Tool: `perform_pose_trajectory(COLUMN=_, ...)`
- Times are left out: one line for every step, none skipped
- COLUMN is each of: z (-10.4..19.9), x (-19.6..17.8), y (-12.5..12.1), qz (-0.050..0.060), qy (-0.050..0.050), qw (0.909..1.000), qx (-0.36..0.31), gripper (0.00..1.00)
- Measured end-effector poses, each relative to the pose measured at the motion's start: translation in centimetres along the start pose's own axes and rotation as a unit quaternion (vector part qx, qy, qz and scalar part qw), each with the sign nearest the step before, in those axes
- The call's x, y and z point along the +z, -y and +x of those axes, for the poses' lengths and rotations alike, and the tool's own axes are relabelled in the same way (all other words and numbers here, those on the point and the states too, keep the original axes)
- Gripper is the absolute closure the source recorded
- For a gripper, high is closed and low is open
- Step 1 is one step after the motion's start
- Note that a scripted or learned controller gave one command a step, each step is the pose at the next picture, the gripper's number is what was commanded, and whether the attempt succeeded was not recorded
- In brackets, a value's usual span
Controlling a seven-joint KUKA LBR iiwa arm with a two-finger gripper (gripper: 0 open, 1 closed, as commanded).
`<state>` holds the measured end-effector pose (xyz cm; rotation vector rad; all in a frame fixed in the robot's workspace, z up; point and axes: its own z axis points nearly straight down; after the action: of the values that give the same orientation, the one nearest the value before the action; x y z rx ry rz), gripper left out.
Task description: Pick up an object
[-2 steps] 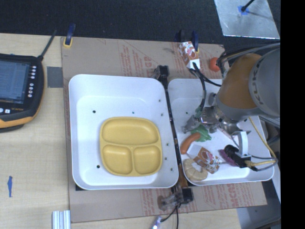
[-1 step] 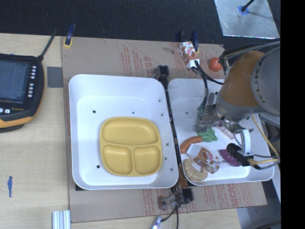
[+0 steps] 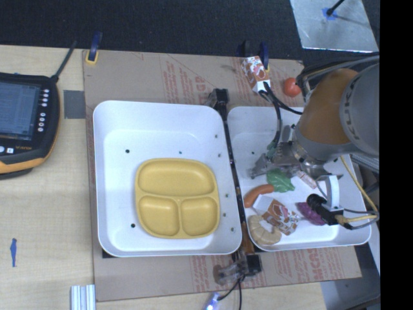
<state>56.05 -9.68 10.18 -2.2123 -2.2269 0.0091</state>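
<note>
My gripper [image 3: 274, 163] hangs low over the middle of the right bin [image 3: 248, 119], below the arm's orange band [image 3: 326, 112]. Just under and in front of it lies a green object [image 3: 282, 181]. An orange sausage-shaped piece [image 3: 258, 193] lies to the green object's left. Nearer the front are a brown and white item [image 3: 281, 215], a tan round piece [image 3: 261, 230] and a purple object [image 3: 314, 210]. The wrist hides the gripper's tips.
The left bin [image 3: 116, 128] holds a yellow divided plate [image 3: 177, 196]. A white ring-shaped thing [image 3: 332, 189] sits at the right bin's right side. Behind the bins lie a small packet [image 3: 255, 71] and a red ball [image 3: 292, 86]. A control pendant [image 3: 26, 121] rests far left.
</note>
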Motion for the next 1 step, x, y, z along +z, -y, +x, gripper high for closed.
perform_pose_trajectory(z=-3.11, x=0.96, y=-6.38, qz=-0.002, qy=-0.001, qw=1.0000, qx=0.001, gripper=0.00)
